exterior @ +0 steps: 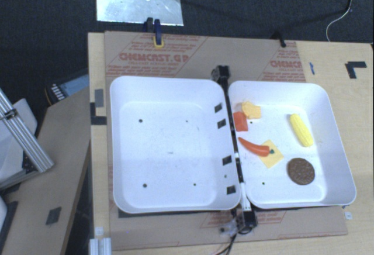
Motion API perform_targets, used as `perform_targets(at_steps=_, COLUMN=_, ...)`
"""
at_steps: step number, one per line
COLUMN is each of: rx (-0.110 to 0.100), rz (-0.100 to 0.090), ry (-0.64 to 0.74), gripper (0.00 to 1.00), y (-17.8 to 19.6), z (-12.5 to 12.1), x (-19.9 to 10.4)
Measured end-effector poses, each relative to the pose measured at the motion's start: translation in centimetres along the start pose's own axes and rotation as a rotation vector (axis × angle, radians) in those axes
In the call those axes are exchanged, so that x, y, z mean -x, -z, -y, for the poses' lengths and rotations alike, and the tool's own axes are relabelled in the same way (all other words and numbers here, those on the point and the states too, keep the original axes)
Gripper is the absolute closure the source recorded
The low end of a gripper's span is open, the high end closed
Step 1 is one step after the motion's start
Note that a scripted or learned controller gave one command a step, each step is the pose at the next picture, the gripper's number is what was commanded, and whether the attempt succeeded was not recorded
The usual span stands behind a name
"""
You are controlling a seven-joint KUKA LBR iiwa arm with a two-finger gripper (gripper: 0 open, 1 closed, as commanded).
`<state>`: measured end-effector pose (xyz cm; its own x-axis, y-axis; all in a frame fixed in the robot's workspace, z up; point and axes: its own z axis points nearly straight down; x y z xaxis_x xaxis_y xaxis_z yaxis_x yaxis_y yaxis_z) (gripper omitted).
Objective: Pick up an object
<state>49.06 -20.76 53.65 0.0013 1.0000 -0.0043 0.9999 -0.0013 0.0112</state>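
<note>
Corn cob (301, 129), brown cookie (301, 171), chili pepper (255, 146), cheese slice (271, 155) in right bin (336, 148). Left bin (128, 131) alongside, touching. End effector state: cannot tell.

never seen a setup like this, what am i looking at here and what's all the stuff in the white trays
This is a workbench for a robot arm that practises picking things up. The one picture comes from a camera fixed above the bench, looking down at a slant.

Two shallow white bins sit side by side on a cardboard sheet. The left bin and the right bin meet at a hinge-like strip down the middle.

In the right bin lie toy foods: a corn cob, a brown round cookie, an orange-red chili pepper lying partly on a yellow cheese slice, a small red block and a yellow chunk beside it.

Nothing here is being held at this moment.
</note>
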Motion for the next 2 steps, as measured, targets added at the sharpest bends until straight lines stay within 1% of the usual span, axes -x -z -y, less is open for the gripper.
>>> perform_targets(at_steps=1, rx=-0.015, rz=-0.005, ry=0.003, gripper=1.0, y=-9.2, z=-1.2, x=-0.2)
perform_targets(at_steps=2, rx=-0.011, rz=-0.004, ry=0.002, gripper=1.0, y=-12.8, z=0.6, x=-0.2)
